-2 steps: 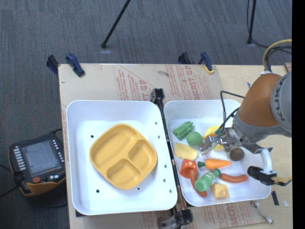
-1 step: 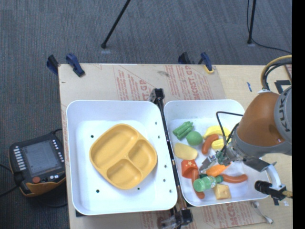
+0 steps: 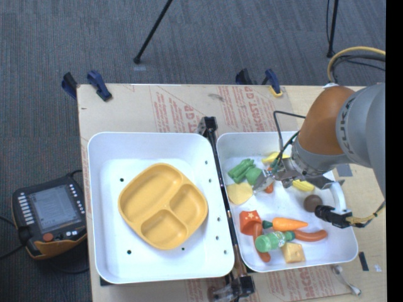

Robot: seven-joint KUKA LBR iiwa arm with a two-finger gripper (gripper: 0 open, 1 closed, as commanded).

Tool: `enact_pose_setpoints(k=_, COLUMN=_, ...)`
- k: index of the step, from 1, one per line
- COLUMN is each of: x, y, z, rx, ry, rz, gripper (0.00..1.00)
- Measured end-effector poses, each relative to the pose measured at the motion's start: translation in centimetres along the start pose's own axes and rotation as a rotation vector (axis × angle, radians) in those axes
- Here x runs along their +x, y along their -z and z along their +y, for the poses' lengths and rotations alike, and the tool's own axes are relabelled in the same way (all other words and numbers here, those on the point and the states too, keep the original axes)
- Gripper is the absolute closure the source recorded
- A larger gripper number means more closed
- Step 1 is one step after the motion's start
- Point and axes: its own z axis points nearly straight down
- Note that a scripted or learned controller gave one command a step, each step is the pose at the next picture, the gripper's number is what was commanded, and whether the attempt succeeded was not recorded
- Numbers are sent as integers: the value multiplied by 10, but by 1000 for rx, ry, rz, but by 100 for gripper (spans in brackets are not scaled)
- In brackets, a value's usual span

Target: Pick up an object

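Observation:
My gripper point(image 3: 267, 180) is low in the right bin point(image 3: 349, 247), near its upper middle. It sits right beside a green toy vegetable point(image 3: 242, 169), with a pale yellow round slice point(image 3: 238, 194) just below and to its left. A small red piece point(image 3: 269, 189) shows under the gripper's tip. Yellow pieces lie on either side of the wrist point(image 3: 273, 158) point(image 3: 303, 185). Lower in the bin lie a brown ball point(image 3: 312, 202), a carrot point(image 3: 289, 223), a red sausage point(image 3: 312, 235), a red block with a star point(image 3: 250, 221), a green bottle point(image 3: 274, 240) and a yellow wedge point(image 3: 291, 252).
The left bin point(image 3: 101, 168) holds a yellow divided plate point(image 3: 163, 204). A black divider clamp point(image 3: 210, 126) sits between the bins at the top. A black cable connector point(image 3: 330, 214) hangs over the right bin's right side. A handheld control pendant point(image 3: 49, 214) lies on the floor at the left.

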Motion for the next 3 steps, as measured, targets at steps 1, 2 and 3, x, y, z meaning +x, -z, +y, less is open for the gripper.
enact_pose_setpoints(k=1, x=0, y=10, z=0, rx=1, ry=-3, rz=2, gripper=100)
enact_pose_setpoints(k=2, x=73, y=152, z=26, rx=-3, ry=235, rz=-1, gripper=100)
enact_pose_setpoints(k=3, x=103, y=228, z=7, rx=-3, ry=542, rz=-2, gripper=100)
